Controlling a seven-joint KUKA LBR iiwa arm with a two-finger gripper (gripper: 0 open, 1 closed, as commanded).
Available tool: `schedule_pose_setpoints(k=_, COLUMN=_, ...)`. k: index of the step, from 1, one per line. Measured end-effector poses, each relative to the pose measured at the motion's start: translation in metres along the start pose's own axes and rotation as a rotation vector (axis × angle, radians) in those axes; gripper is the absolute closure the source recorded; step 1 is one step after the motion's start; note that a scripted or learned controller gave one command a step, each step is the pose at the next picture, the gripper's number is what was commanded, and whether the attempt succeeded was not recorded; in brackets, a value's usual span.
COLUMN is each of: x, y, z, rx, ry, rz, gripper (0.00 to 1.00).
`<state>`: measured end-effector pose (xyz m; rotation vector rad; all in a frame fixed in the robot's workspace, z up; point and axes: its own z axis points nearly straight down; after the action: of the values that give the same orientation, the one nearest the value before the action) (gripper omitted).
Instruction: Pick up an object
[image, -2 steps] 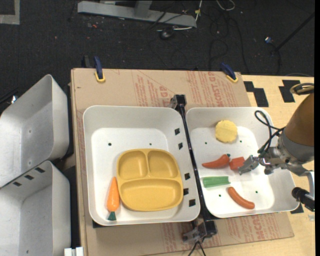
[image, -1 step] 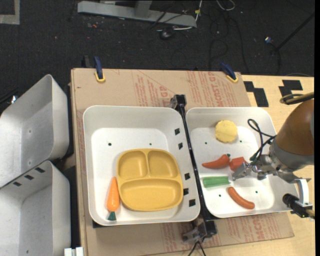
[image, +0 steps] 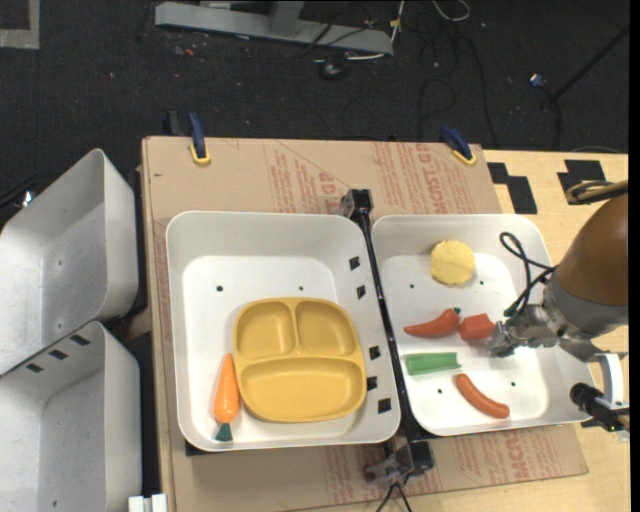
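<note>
The right bin (image: 530, 412) holds a yellow lumpy piece (image: 452, 262) at the back, a red pepper (image: 432, 324) with a red block (image: 477, 326) beside it, a green stick (image: 431, 363) and a sausage (image: 481, 395) near the front. My gripper (image: 503, 342) reaches in from the right and sits just right of the red block, low over the bin floor. The left bin (image: 190, 300) holds a yellow divided plate (image: 298, 358) and a carrot (image: 226, 392) along the plate's left side.
A black divider (image: 378, 300) runs between the two bins. A black cable (image: 522, 255) loops over the right bin's far right corner. Two more white bins (image: 60, 300) stand off the bench to the left. The arm's orange band (image: 606, 250) hangs over the right bin's edge.
</note>
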<state>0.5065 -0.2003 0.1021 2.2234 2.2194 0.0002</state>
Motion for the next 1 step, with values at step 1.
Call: schedule_pose_setpoints(k=1, x=-0.0047, y=-0.0030, z=-0.0609, rx=-0.006, ry=-0.003, rz=-0.003, gripper=1.00)
